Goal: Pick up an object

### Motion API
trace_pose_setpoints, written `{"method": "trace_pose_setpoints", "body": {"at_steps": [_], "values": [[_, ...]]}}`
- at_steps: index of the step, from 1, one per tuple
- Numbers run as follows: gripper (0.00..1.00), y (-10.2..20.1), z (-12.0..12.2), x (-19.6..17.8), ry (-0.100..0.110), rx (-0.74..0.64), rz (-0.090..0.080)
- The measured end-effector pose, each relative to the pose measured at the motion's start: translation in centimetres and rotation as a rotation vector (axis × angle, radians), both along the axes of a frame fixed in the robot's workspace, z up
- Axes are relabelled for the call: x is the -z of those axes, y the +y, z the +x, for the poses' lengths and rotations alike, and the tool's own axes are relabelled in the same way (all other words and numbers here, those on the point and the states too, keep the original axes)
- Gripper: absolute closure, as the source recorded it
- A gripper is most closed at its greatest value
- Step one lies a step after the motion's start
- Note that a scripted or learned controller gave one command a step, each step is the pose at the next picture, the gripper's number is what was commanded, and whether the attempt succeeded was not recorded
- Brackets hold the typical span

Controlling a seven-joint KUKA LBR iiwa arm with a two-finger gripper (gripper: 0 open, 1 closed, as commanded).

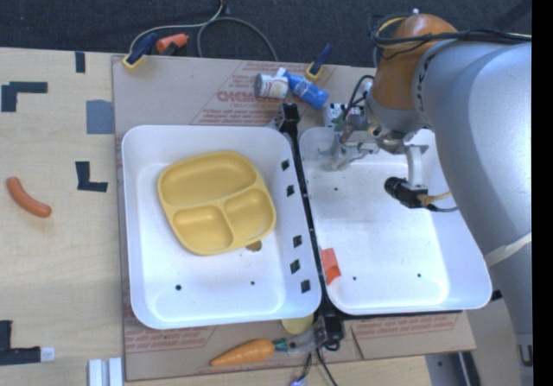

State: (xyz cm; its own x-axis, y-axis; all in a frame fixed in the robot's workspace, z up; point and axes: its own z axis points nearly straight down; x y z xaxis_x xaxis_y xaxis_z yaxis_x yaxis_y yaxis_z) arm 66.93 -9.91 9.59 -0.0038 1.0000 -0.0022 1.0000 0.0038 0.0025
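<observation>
a: found the gripper [339, 149] low in the right bin [449, 289], at its far left corner, close to the divide between the two bins.

b: open or closed?

a: could not tell; looked too pale and blurred against the white floor there.

b: and anything to pick up?

a: spotted a yellow divided plate [216, 201] lying flat in the left bin [138, 272], a little toward the far side, well apart from the gripper. noticed a small brown bit [252, 246] peeking out at the plate's near edge. also picked out a small orange piece [329, 266] at the right bin's left rim, toward the near side, apart from the gripper too.

b: outside the bins?

a: counted a carrot [244, 352] on the cardboard in front of the left bin, and an orange sausage [28, 197] out on the wooden bench [52, 289] at far left. saw a blue and white bottle [294, 87] lying on its side just behind the bins, and a clamp [154, 45] at the cardboard's far left corner.

b: and the arm?

a: stretched in from the right, grey and bulky, with the orange band [406, 65] above the wrist, over the right bin's far edge.
</observation>
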Motion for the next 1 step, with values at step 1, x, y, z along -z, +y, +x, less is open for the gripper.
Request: {"method": "trace_pose_setpoints", "body": {"at_steps": [1], "values": [[0.00, -0.01, -0.02, 0.06, 0.001, 0.000, -0.001]]}}
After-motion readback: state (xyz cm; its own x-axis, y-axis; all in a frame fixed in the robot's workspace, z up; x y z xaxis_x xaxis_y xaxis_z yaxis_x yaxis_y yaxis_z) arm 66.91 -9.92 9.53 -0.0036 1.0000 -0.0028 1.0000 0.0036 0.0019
